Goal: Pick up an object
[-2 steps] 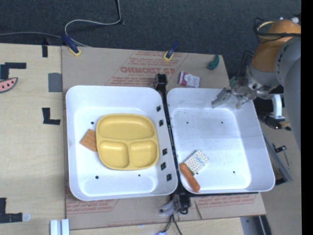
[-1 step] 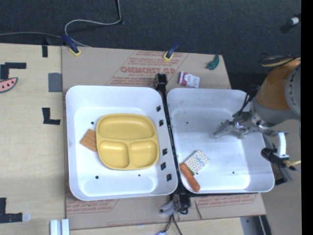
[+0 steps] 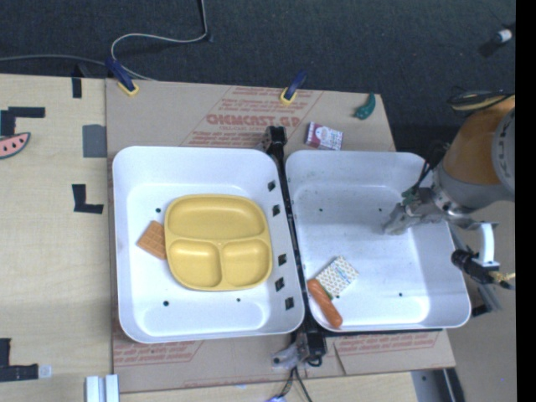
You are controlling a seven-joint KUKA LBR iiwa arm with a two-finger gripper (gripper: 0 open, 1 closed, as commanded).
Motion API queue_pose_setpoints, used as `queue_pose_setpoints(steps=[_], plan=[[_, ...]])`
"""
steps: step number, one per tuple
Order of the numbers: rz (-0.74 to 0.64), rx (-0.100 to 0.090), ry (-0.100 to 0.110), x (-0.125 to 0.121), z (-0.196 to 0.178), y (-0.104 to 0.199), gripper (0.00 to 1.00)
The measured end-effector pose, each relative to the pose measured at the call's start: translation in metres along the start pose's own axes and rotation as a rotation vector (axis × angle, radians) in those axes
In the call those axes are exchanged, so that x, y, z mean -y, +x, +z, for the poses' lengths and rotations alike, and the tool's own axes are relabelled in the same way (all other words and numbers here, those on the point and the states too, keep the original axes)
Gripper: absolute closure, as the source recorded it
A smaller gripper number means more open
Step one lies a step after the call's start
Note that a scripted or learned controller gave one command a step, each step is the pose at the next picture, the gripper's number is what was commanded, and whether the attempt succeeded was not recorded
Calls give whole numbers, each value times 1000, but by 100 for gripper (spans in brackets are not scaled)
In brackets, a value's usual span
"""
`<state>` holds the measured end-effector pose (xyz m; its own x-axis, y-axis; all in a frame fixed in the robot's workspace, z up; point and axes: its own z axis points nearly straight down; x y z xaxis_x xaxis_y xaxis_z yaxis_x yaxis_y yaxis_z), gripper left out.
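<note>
The tool is hovering over the right bin, grip unclear, while the light, crinkly packet is lying below-left of it, best pinched across its flat middle.

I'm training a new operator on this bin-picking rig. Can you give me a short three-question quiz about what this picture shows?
1. True or false: the yellow divided plate lies in the right bin.
2. Which lies nearest the orange carrot-like piece? A) the patterned packet B) the tan wafer C) the small red packet
3. Fill in: the gripper is above the ____ bin.

Key: 1. False, it lies in the left bin. 2. A. 3. right.
</note>
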<state>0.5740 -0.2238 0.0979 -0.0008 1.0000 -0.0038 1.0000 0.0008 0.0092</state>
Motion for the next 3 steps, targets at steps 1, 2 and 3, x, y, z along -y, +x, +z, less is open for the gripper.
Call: queue_pose_setpoints(steps=[1, 2, 3], plan=[[-1, -3, 2, 0, 1, 1, 0], [-1, -2, 2, 0, -9, 1, 100], [-1, -2, 2, 0, -9, 1, 0]])
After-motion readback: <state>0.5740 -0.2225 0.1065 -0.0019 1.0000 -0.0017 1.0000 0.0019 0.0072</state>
